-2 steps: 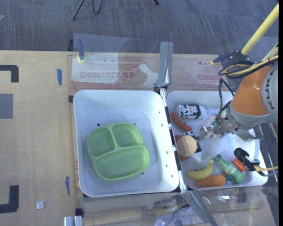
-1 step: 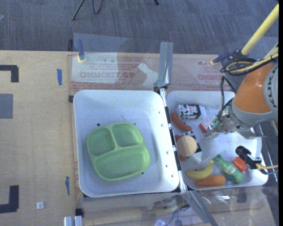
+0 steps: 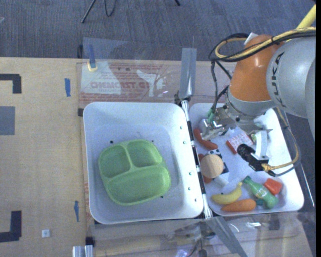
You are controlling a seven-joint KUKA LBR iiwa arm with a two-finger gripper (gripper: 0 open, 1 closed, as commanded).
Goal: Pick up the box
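Box [image 3: 237,141], red-and-white, perhaps patterned, partly hidden under arm, tool [image 3: 216,126] just beside, grip state unclear

- Floor [image 3: 150,25]: I see dark grey carpet with a fine ribbed weave across the top of my view.
- Stand legs [image 3: 100,7]: thin dark legs cross the carpet at the upper edge.
- Bench top [image 3: 40,150]: light wood-coloured board, evenly lit.
- Black corner marks [image 3: 14,83]: on the board's left side.
- Blue tape strips [image 3: 67,87]: stuck on the board near the bins.
- Clear sheet [image 3: 130,68]: behind the left bin, catching glare.
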